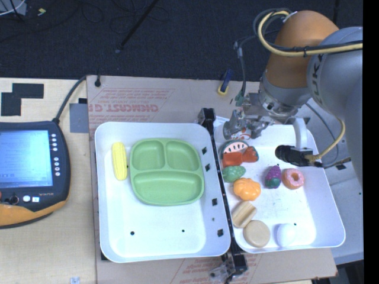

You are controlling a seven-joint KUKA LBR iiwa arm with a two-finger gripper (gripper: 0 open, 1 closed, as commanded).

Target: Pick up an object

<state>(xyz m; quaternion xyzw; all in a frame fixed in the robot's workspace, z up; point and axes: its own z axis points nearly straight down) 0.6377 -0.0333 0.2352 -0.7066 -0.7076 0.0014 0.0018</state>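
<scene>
The right bin (323, 209) holds several toy foods: a red-orange piece (240, 155), a green vegetable (233, 173), an orange fruit (247, 189), purple grapes (272, 176), a pink donut (292, 178), a tan roll (243, 213), a round beige biscuit (257, 233) and a white egg (286, 234). My gripper (244, 129) hangs over the bin's far left corner, just beyond the red-orange piece. I see nothing held in it.
The left bin (112, 223) carries a green divided plate (166, 171) and a yellow corn cob (119, 160). A black part (293, 154) juts over the right bin's far side. A teach pendant (29, 167) lies to the left of the bins.
</scene>
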